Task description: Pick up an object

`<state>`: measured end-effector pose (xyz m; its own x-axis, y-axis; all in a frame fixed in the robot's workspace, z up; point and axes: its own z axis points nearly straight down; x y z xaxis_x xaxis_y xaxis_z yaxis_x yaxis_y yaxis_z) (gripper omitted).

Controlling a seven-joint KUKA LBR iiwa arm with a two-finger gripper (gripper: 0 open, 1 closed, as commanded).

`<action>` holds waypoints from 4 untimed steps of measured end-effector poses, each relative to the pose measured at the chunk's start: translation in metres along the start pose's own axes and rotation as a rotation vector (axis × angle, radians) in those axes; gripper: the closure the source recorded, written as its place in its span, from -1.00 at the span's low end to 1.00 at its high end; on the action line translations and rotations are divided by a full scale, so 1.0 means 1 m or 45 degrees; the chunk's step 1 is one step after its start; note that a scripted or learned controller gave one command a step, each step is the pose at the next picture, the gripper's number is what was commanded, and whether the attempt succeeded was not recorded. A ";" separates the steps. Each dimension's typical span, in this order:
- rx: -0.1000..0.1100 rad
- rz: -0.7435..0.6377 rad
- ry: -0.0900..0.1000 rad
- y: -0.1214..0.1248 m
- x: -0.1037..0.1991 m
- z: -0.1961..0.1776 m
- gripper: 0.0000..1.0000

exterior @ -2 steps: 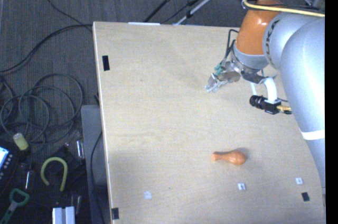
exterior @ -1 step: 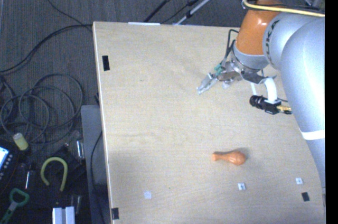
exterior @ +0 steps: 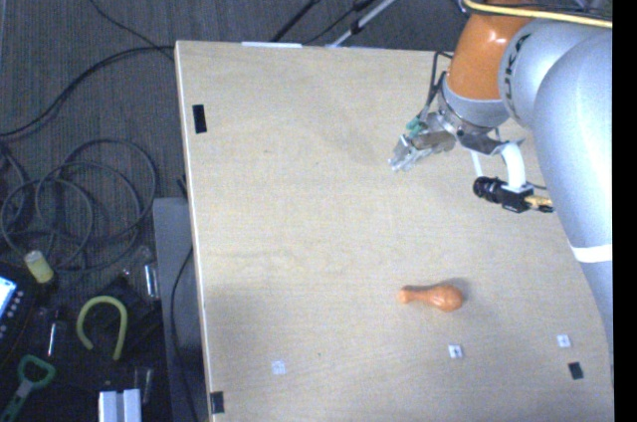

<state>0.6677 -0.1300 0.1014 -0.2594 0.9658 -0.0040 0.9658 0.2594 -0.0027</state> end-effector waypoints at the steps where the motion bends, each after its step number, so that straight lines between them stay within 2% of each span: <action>1: 0.000 0.000 0.000 0.000 0.000 0.000 -1.00; 3: 0.000 0.000 0.000 0.000 0.000 0.000 -1.00; 4: 0.000 -0.051 0.002 0.001 0.005 0.018 -1.00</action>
<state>0.6675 -0.1249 0.0835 -0.2980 0.9546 -0.0020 0.9546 0.2980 -0.0025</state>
